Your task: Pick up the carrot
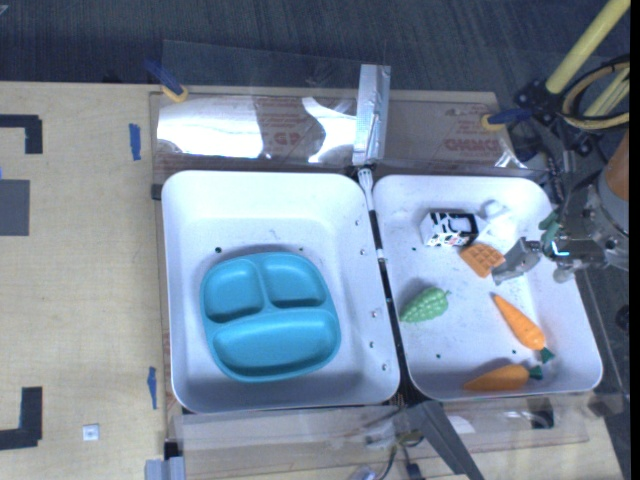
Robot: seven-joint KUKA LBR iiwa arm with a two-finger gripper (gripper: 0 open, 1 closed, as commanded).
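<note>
Carrot (519,322): right bin (440,368), near its right edge, long axis slanting toward the front-right corner. Gripper (520,260): just behind it; finger state cannot be told.

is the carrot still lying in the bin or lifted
Lying in the right bin, not lifted: the carrot rests flat on its floor, apart from the gripper.

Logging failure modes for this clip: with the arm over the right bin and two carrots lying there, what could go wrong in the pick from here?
1. Two carrots lie close together: the upper carrot and the lower carrot, nearly meeting at their green ends. A grasp may nudge the other.
2. The lower carrot lies near the right bin front wall, which could block a finger.
3. The gripper sits beside the waffle piece and might catch it.
</note>
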